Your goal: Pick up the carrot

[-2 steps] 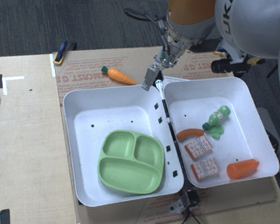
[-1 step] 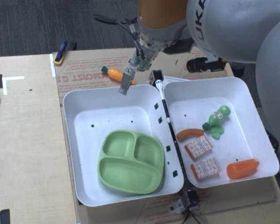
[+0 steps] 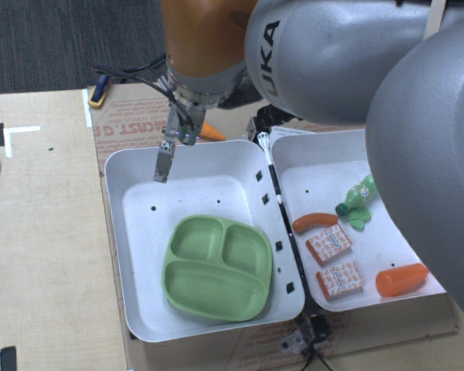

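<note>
Carrot sits at about 5 o'clock in my camera view, low in the right bin, just right of two snack packets. Gripper hangs at 11 o'clock over the left bin's far rim; one finger visible, grip state I cannot tell. Green divided plate fills the left bin.

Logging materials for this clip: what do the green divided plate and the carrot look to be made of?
The green divided plate looks like moulded plastic, matte to satin: uniform pale green, rounded compartment ridges, soft highlights. The carrot in the right bin seems a plastic toy, though rubber is possible: even orange, smooth skin, blunt end, faint sheen.
</note>
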Controlling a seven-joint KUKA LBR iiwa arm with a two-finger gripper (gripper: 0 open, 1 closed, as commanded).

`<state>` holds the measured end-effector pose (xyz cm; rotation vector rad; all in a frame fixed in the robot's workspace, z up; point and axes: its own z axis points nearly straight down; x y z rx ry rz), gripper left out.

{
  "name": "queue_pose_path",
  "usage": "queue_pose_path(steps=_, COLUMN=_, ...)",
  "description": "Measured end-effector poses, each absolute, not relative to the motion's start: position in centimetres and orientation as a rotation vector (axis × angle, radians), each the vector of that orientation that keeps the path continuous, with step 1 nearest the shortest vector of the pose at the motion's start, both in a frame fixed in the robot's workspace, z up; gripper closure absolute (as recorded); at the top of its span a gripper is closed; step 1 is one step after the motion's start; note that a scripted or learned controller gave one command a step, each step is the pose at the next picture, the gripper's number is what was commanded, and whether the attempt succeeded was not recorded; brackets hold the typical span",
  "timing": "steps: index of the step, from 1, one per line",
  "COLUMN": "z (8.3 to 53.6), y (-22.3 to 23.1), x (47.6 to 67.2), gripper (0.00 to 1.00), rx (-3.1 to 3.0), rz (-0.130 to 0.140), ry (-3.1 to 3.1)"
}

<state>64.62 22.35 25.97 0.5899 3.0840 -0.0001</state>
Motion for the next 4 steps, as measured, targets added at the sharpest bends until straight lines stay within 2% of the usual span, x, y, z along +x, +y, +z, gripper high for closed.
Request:
queue_pose_path(steps=1, z=27.2, y=22.9, x=64.4, gripper=0.00, rx=1.120, rz=0.001, ry=2.932)
queue_pose_path(steps=2, z=25.1, y=22.0, x=65.3, gripper=0.00, rx=1.260, rz=-0.001, ry=2.877)
queue_pose_path(steps=3, z=26.1, y=22.0, x=65.3, gripper=1.00, rx=1.256, rz=-0.002, ry=2.876)
queue_pose_path(steps=4, z=35.0, y=20.5, x=62.9, gripper=1.00, rx=0.289, rz=0.002, ry=3.124)
